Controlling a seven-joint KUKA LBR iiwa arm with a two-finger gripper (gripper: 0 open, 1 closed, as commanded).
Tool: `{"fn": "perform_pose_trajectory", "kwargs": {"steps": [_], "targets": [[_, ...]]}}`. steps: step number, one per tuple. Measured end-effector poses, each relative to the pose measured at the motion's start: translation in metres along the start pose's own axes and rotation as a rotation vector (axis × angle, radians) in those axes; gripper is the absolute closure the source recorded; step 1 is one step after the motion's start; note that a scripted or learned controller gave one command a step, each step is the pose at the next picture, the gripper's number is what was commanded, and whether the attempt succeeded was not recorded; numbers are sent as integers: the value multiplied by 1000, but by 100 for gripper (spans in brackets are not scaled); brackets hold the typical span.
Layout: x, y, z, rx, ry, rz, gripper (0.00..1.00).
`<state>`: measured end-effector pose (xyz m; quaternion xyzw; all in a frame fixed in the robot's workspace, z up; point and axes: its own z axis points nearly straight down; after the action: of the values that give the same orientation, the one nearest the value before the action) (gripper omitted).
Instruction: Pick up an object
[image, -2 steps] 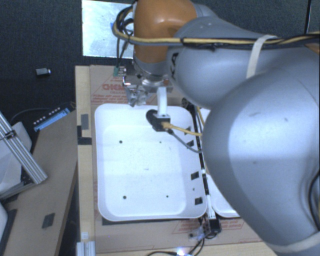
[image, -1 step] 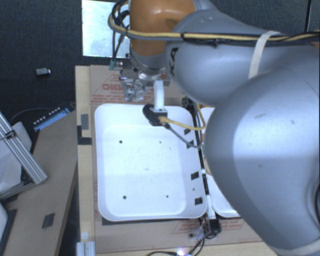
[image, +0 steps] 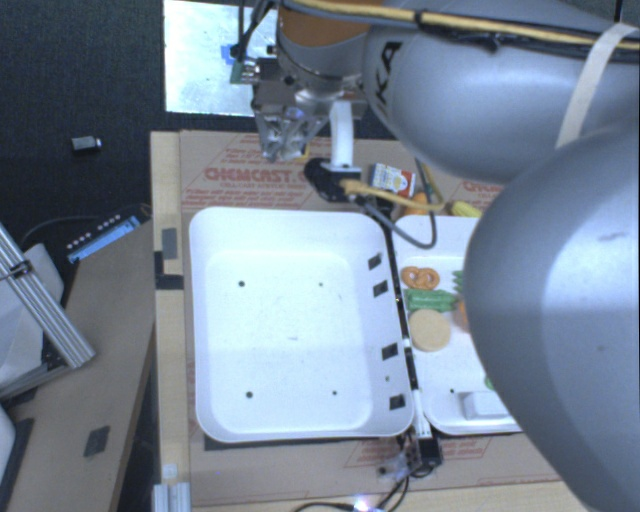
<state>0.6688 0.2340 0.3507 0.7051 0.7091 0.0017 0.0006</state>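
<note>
Claw: your metal two-finger gripper (image: 283, 140) hangs beyond the left shallow white plastic bin (image: 290, 325); you cannot tell its state.
Right bin: round tan disc (image: 431, 330), brown pretzel (image: 420, 277).

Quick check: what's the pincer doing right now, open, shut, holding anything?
Pincer: above the far edge of the left bin; open or shut cannot be told from this view, and nothing is seen held in it.
</note>
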Motion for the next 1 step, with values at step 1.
{"fn": "perform_pose_trajectory", "kwargs": {"steps": [1], "targets": [[1, 0, -22, 0, -1, -1, 100]]}}
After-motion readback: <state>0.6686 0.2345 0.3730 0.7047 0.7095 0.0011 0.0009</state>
